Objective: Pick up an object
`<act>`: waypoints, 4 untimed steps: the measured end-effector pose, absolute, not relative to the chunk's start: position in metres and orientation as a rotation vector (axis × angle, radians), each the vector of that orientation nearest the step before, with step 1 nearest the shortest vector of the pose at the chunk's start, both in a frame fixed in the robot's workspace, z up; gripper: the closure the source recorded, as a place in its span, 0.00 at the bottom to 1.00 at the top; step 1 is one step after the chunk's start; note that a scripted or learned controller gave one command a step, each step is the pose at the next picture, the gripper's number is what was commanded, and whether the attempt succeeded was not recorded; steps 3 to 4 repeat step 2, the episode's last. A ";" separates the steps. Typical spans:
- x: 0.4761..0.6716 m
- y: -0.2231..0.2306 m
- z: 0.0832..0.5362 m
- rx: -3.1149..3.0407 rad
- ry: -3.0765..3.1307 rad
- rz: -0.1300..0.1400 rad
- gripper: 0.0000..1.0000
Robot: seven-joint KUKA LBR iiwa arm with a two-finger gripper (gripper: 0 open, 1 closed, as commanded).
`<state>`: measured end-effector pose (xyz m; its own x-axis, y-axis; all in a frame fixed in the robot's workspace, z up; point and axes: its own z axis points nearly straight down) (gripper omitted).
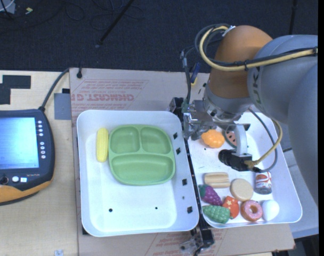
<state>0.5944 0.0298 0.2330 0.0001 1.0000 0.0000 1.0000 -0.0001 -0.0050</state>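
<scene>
The grey arm [268, 84] leans in low from the right over the right bin [290, 196], and the gripper [212, 127] sits just above the orange fruit [212, 139]; its opening cannot be told. The risk is that the fruit may roll aside against the bin's wall.
</scene>
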 end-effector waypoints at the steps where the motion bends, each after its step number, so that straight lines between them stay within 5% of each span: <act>1: 0.594 0.046 0.224 -2.217 -2.220 0.006 1.00; 4: 0.603 0.029 0.229 -2.221 -2.220 0.003 1.00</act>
